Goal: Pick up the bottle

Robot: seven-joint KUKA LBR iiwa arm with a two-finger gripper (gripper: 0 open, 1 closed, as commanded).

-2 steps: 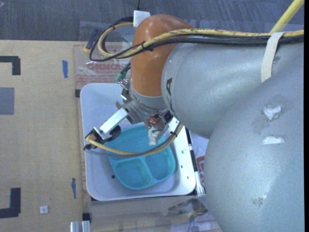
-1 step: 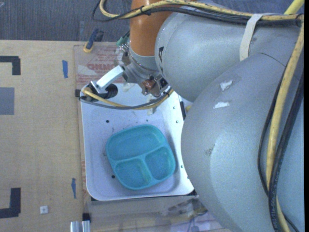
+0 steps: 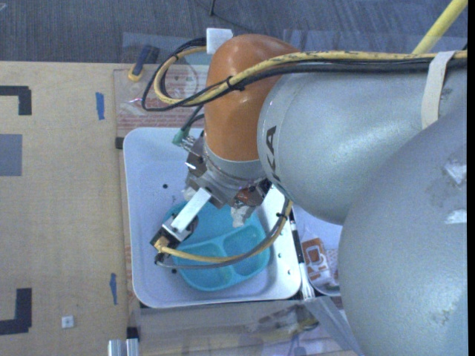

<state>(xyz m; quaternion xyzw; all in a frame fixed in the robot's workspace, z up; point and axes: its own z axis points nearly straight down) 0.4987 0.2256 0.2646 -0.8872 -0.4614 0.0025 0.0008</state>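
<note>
White with orange-brown print, a small object (image 3: pixel 315 256) is seen just beyond the right wall of the shallow white bin (image 3: pixel 148 169), partly covered by the arm. Whether it is the bottle cannot be told, so the bottle's place cannot be told either. Inside the bin, a sky-blue plastic plate with moulded compartments (image 3: pixel 223 269) is set toward the lower right corner as pictured. The gripper (image 3: pixel 243 208) is held low over the plate's upper edge, tucked under the wrist, and whether it is spread or pressed together cannot be told. Two small dark specks (image 3: pixel 165 187) are dotted on the bare bin floor to the left of the wrist. The grey arm (image 3: pixel 356 147), ringed by its orange band (image 3: pixel 237 95), is reached in from the right, and much of the bin's right side is covered by it. The bin is set on a pale wooden benchtop (image 3: pixel 59 199) marked with blue tape strips (image 3: pixel 99 106) and black corner marks (image 3: pixel 18 99), with grey carpet (image 3: pixel 74 13) pictured beyond the bench.
</note>
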